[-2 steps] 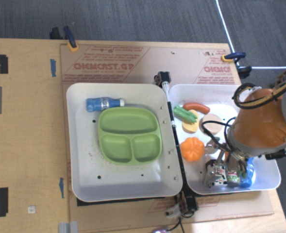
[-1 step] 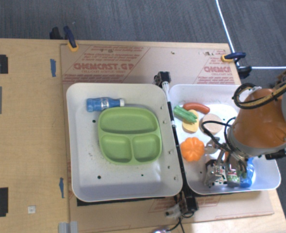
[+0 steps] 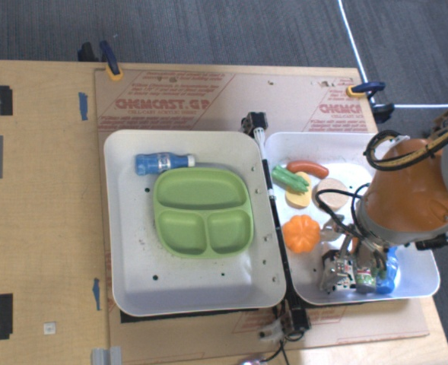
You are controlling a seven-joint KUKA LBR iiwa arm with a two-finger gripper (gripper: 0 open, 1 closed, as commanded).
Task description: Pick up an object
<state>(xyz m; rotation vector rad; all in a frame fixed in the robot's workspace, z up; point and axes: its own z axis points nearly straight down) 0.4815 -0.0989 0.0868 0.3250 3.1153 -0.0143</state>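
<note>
The gripper (image 3: 349, 271) hovered low in the right bin (image 3: 425, 280) over a blue item (image 3: 389, 274), jaw state indiscernible; grasp judged pending, requiring closure and lift.

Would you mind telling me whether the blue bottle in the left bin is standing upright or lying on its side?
Lying on its side. The blue bottle stretches lengthwise across the left bin floor, just behind the green divided plate.

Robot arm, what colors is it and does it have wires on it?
The arm has a big rounded orange band with grey below it. Black cables loop around it. Its gripper is a small cluster of metal parts with bits of green and blue.
</note>
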